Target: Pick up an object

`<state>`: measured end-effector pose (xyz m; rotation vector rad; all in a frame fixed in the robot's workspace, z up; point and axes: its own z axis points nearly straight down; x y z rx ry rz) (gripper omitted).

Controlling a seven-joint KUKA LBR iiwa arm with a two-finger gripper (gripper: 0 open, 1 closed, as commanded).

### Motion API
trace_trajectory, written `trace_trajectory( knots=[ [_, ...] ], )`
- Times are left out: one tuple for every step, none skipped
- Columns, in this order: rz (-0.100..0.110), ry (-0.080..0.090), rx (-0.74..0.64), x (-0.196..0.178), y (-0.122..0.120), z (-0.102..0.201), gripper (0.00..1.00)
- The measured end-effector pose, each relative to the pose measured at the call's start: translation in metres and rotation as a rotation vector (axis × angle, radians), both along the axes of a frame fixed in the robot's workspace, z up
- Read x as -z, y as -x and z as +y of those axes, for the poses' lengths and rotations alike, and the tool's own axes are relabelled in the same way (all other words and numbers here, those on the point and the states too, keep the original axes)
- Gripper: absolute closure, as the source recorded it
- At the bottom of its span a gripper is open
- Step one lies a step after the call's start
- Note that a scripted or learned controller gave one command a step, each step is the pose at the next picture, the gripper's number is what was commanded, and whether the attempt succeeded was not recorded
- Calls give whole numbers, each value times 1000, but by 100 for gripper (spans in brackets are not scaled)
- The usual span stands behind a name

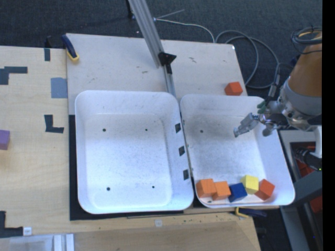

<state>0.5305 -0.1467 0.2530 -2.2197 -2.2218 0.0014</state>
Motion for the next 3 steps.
trace_trajectory(
  knots=[
    [-4, 2, 3, -44, 33, -28, 0],
    [-1, 1, -1, -51, 32, -26, 100],
    [0, -1, -6, -17, -25, 22, 100]
  ],
)
